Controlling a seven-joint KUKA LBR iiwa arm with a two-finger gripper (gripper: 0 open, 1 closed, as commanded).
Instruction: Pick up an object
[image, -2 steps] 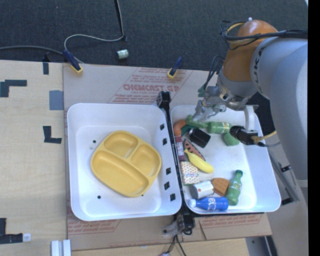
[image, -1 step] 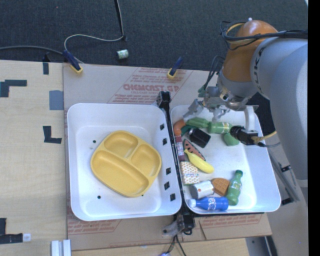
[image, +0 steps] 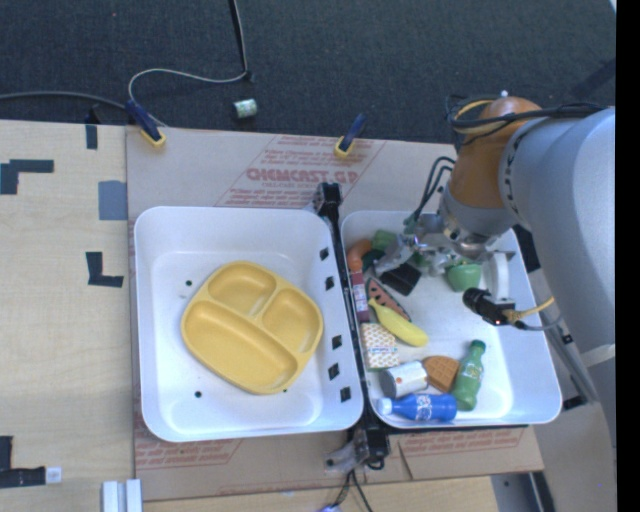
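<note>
A yellow sectioned plastic plate (image: 252, 326) lies mid-floor in the left white bin (image: 160, 235). In the right white bin (image: 528, 385), a blue bottle (image: 422, 407) lies along the near edge, a green bottle (image: 468, 375) just right of it.

A yellow divided plate (image: 252, 326) lies in the left bin (image: 160, 300). Cardboard (image: 290, 175) covers the surface beneath. At its twelve o'clock edge sit two blue-and-yellow clamps (image: 146, 123), with a black cable (image: 190, 75) beyond.

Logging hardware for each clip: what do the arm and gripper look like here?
A thick, rounded grey arm carries an orange band above the wrist, with thin black cables looped around it. Below sits a metallic gripper with dark parts, over the right bin.
</note>
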